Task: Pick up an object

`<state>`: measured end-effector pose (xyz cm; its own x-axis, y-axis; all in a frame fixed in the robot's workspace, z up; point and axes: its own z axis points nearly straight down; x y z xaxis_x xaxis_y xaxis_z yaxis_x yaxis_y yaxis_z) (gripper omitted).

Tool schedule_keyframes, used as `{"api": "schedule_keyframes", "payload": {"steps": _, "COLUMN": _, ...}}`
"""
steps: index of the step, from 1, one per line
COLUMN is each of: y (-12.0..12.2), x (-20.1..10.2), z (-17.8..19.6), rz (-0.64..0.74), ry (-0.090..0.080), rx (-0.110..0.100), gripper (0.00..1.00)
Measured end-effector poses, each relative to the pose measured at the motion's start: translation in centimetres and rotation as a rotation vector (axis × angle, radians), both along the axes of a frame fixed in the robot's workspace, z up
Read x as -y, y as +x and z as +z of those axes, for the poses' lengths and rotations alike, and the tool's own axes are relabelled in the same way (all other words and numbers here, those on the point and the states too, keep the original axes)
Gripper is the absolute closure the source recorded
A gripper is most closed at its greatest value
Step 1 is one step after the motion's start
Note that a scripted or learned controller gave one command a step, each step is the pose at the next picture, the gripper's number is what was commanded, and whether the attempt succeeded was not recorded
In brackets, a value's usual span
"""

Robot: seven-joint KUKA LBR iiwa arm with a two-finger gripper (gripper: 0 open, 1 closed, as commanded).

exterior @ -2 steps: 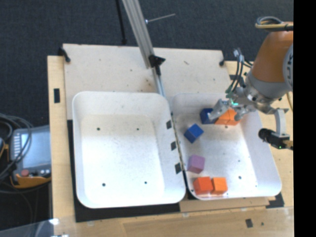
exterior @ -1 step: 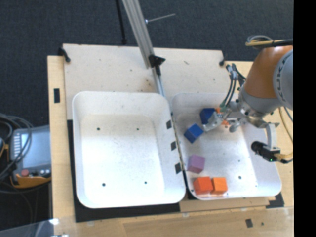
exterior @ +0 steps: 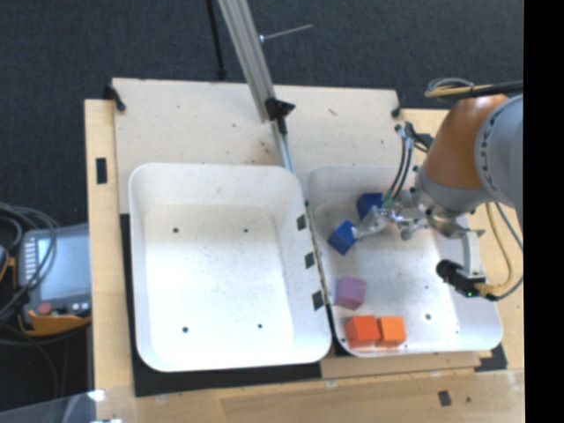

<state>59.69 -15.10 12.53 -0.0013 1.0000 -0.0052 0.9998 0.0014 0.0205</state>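
In the right shallow white plastic bin [exterior: 458,324], the metal two-finger gripper [exterior: 368,226] reaches left between two matte blue cubes, one [exterior: 343,237] nearer, one [exterior: 369,204] farther; whether its fingers grip either cannot be told.

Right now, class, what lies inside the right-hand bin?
The right bin holds two blue blocks, a purple block and two orange blocks side by side. The gripper reaches in; the arm covers the bin's far right corner.
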Motion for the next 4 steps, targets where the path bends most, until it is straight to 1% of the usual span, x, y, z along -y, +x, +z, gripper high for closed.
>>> {"api": "schedule_keyframes", "payload": {"steps": 1, "y": 0.1, "x": 0.0, "z": -0.2, "rz": -0.005, "ry": 0.0, "rx": 0.001, "gripper": 0.0}}
{"api": "schedule_keyframes", "payload": {"steps": 2, "y": -0.4, "x": 0.0, "z": 0.0, "rz": -0.01, "ry": 0.004, "rx": -0.013, "gripper": 1.0}}
{"api": "schedule_keyframes", "payload": {"steps": 3, "y": 0.0, "x": 1.1, "z": 5.3, "rz": -0.005, "ry": 0.003, "rx": -0.013, "gripper": 1.0}}
{"api": "schedule_keyframes", "payload": {"steps": 4, "y": 0.1, "x": 1.2, "z": 7.8, "rz": 0.001, "ry": 0.004, "rx": -0.016, "gripper": 1.0}}
